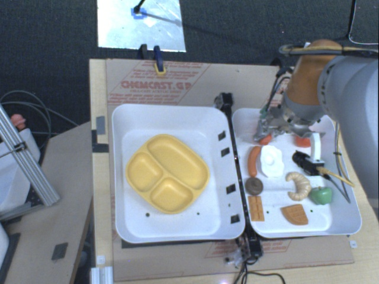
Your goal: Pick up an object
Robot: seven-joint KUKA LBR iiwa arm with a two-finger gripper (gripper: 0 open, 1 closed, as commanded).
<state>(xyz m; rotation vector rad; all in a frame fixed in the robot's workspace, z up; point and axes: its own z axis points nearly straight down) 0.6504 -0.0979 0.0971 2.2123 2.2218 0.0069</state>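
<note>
The end effector (266,132) sits low over the upper-left corner of the right-hand shallow white plastic bin (343,220), and a small orange-red piece (265,139) lies right under its tip; whether the fingers are spread or closed cannot be told from this slanted view, and nothing can be said to be held. The nearest candidates lie just below it: a long orange-brown toy sausage (254,160) along the bin's left wall, touching or just beside a white rounded block (272,161). Further down are a round brown disc (254,186), a tan ridged cracker-like rectangle (256,207), a pale curved croissant-shaped piece (299,185), a green pepper-shaped piece (321,196) and an orange wedge (294,215). These look like light, stiff plastic play food, probably smooth and a little slippery, not fragile. The sausage would be best taken across its narrow middle, though the wall crowds one side; the croissant offers a free, ridged waist. The flat disc and cracker give little to pinch. The left-hand white bin (127,123) carries a yellow three-compartment plastic tray (167,173), too broad to grip except at its rim.
</note>
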